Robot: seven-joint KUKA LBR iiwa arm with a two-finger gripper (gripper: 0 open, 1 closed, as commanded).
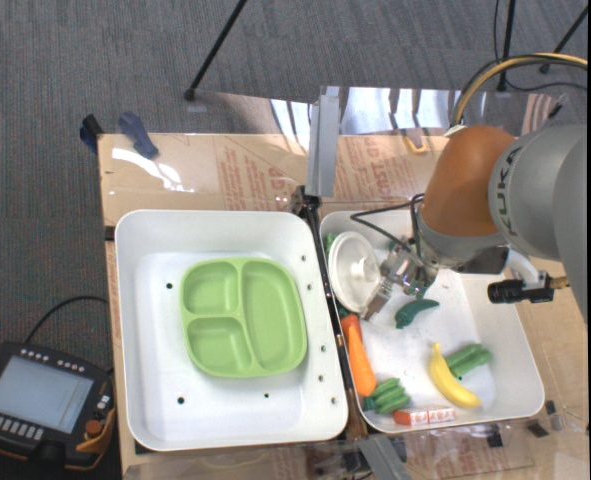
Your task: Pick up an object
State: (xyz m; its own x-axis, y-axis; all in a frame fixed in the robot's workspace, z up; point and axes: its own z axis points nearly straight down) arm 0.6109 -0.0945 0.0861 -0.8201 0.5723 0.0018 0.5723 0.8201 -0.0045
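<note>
Found a dark teach pendant [37, 400] nearest, on the floor at the left, its lower edge cut off by the frame and its screen too dim to read. Made out a small red-and-white packet [425, 417] against the near wall of the right bin [500, 320], with print too small to read. Noted beside it a knobbly green vegetable [387, 396], a smooth yellow banana [451, 376] touching a second green piece [470, 358], and a long orange carrot [359, 356] lying along the bin's left wall. Took all of these for glossy plastic toys, though could not be sure at this size.

Saw in the left bin [153, 368] a pale green plate [243, 316], rounded and split into three compartments.

Farther back in the right bin, spotted a dark green curved piece [415, 311] just beside the gripper [383, 296], and a round white dish [347, 266] partly hidden behind it. Could not tell whether the gripper was spread or closed, nor whether it touched anything. Traced it up to the orange band [470, 180] and the grey arm [540, 200], cut off at the right.

Beyond the bins, saw brown cardboard [245, 173] with faded red lettering, not legible, a blue clamp [135, 134] at its left corner, and grey carpet [95, 38] behind.
</note>
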